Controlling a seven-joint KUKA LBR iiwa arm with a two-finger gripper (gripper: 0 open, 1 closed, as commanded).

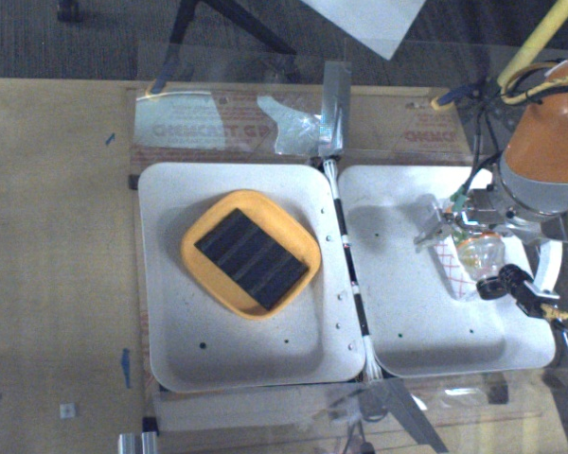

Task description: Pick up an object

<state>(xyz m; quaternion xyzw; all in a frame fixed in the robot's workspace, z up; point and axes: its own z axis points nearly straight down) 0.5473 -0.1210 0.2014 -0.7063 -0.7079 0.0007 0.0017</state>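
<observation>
The near rim of the left bin [256, 378] sits closest, and in that bin lies a yellow-orange pad with a dark ribbed panel [251, 253], flat and turned at an angle, well apart from the arm. The pincer [454, 223] is down in the right bin [398, 320], at its far right side, over a small clear packet with red-and-white markings [466, 258] that lies just on its near side, touching or nearly so. Whether the pincer is released or clenched I cannot tell; glare and cables blur it, and nothing is plainly gripped. To do this step well, the packet should be centred under the pincer before closing, since a crinkly, thin item likely slips sideways; lifting slowly would show whether the grip took.
</observation>
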